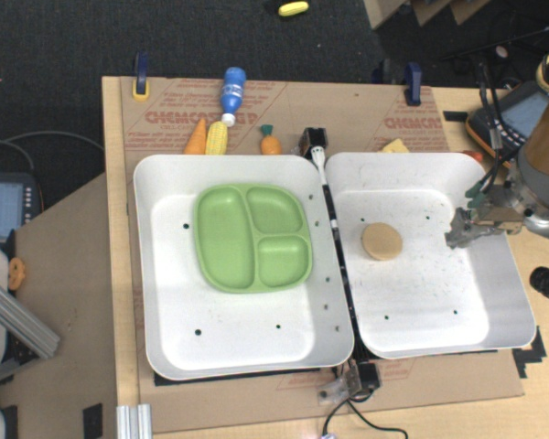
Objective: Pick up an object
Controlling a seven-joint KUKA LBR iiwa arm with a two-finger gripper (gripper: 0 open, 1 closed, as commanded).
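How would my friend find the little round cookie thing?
Look at the right white bin, the one without the green tray. Near its middle lies a flat tan disc, left of the gripper. It is that bin's only loose thing.

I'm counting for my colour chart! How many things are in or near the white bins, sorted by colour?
Green: 1, the plate in the left bin.
Tan: 1, the round cookie in the right bin.
Orange: 2, the big carrot and the small carrot behind the bins.
Yellow: 1, the corn.
Blue and white: 1, the bottle.
Total: 6
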